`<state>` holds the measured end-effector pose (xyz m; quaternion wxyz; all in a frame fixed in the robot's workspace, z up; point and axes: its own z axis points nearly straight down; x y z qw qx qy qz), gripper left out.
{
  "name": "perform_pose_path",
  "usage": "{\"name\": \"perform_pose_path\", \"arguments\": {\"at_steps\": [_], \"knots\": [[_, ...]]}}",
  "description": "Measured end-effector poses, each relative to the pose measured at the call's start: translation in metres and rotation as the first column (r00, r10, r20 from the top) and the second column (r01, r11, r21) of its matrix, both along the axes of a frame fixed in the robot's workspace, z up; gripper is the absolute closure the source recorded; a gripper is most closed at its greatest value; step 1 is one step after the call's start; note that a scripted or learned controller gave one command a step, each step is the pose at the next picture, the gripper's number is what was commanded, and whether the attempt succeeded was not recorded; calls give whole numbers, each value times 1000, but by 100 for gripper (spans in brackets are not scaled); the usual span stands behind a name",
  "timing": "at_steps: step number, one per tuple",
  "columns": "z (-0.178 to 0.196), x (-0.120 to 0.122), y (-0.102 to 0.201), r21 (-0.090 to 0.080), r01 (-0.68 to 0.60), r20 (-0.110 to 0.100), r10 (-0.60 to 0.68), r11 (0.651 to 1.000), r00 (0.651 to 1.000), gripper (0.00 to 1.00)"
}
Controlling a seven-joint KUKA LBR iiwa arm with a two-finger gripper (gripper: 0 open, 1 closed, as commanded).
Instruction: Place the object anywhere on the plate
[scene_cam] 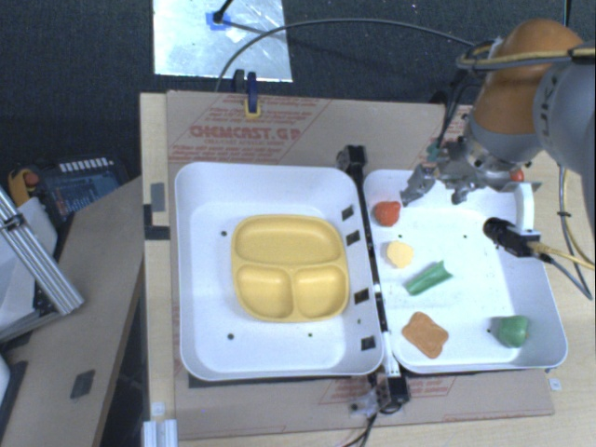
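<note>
I see gripper (436, 190) open, holding nothing, over far end of right bin (535, 277), just beside red object (386, 213). Yellow plate (284, 266) in left bin (200, 277) bare. My read: nothing grasped yet; pick, carry, placement all left.

Noted in the left bin (200, 277): a yellow three-compartment plate (287, 266), nothing resting on it. Found in the right bin (545, 329): a red piece (386, 214) near the back left corner, then a pale yellow piece (399, 254), a green stick (427, 278), an orange-brown piece (425, 333) and a green lump (510, 330). Gripper (438, 191) seen above the back of the right bin, one fingertip (411, 194) close beside the red piece; contact not determinable.
</note>
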<state>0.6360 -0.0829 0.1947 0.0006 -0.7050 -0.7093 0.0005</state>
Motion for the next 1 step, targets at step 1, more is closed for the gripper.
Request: {"name": "perform_pose_path", "arguments": {"at_steps": [1], "knots": [[-41, 2, 0, 0, 4, 1, -4, 1000, 1000, 0]]}}
